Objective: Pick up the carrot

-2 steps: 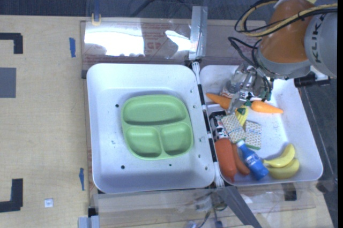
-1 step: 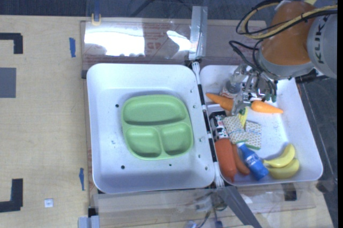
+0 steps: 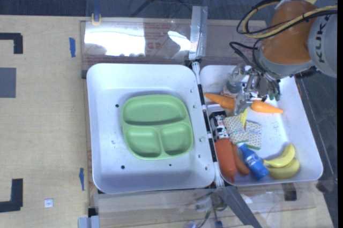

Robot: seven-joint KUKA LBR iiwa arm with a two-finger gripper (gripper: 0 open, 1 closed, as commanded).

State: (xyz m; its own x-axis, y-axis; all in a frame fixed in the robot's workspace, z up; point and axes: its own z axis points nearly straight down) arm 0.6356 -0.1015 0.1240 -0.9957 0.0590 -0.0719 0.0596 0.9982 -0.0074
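The orange carrot (image 3: 218, 99) lies in the right bin (image 3: 308, 141), near its upper left. Orange shows on both sides of the gripper: a thicker part on the left and a thinner tapered part (image 3: 266, 108) on the right. I cannot tell whether these are one carrot or two pieces. My gripper (image 3: 244, 97) is down in the bin right over the gap between the two orange parts, and it hides whatever lies there. The arm's orange band (image 3: 286, 31) sits above it at the upper right.
A green divided plate (image 3: 157, 125) lies in the left bin (image 3: 102, 88). In the right bin's lower half lie a patterned packet (image 3: 244, 130), a red-orange sausage-shaped item (image 3: 225, 160), a blue bottle (image 3: 252, 161) and yellow bananas (image 3: 284, 160). A clear panel (image 3: 139, 34) stands behind the bins.
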